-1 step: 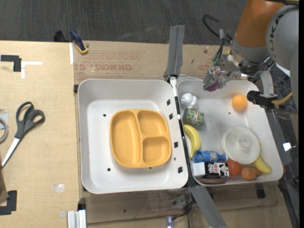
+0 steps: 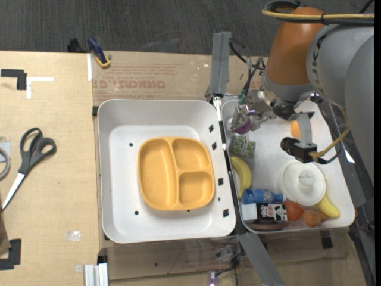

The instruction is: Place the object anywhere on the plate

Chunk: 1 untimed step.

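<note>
While the gripper (image 2: 243,124) hangs with its grip unreadable, a green-white pouch (image 2: 241,145) lies just below it.

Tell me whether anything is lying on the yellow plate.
No. The yellow plate in the left bin shows three bare compartments, while the toys sit in the right bin.

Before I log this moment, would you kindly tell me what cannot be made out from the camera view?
- The tool: small and crowded by cables, so its state and whether it holds anything cannot be read.
- The green item under it: too blurred to identify.
- The right bin: its far end is covered by the arm.
- The box labels by the banana: too small to read.
- The yellow plate shows plainly.
</note>
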Tool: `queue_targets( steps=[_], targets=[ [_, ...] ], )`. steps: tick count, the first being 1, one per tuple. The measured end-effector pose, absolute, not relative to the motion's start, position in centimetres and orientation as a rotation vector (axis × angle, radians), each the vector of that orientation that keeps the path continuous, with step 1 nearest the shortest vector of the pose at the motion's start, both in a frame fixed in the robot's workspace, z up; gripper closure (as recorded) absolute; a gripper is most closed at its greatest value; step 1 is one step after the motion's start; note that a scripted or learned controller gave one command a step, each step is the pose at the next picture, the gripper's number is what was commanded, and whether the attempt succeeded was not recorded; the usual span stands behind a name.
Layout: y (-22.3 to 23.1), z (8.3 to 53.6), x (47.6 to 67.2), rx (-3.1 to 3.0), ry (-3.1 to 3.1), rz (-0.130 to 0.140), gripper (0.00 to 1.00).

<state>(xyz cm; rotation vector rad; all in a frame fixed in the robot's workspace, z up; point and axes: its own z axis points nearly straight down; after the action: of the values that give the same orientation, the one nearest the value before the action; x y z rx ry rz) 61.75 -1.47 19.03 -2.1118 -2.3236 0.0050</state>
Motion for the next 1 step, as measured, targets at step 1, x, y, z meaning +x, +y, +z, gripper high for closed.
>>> queue_targets(
  steps=[1],
  targets=[
    [2.07, 22.23, 55.99, -1.959, -2.454, 0.004, 1.00]
  ],
)
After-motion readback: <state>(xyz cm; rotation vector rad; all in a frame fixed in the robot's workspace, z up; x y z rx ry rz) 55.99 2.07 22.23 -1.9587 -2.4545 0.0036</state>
